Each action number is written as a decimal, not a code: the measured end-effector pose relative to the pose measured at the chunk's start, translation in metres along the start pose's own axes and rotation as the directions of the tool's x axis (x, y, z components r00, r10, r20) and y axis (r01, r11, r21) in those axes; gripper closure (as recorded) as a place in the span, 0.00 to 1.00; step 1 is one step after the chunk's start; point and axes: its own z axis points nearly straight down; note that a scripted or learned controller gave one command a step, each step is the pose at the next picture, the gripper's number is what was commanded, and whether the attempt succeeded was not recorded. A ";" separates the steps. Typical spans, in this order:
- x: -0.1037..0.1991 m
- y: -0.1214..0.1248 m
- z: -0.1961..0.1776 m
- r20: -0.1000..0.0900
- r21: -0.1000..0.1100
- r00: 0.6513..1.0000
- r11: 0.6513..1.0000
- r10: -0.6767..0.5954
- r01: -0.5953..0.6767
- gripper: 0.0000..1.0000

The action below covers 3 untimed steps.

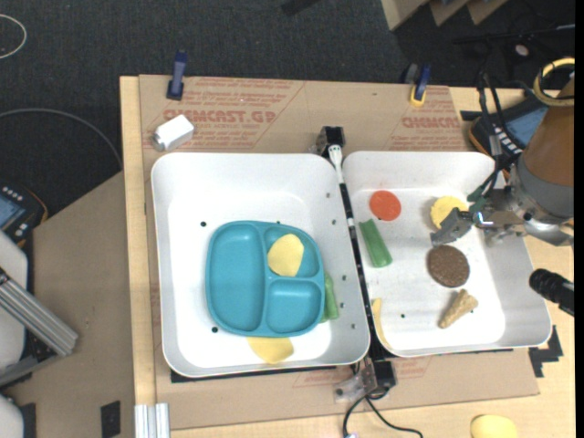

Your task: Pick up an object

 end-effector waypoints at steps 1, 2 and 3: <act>0.000 0.001 -0.011 0.001 -0.004 1.000 1.000 0.000 0.000 1.00; 0.051 -0.034 -0.064 -0.001 -0.004 1.000 1.000 -0.005 0.005 1.00; 0.135 -0.032 -0.141 -0.002 -0.010 1.000 1.000 -0.010 0.010 1.00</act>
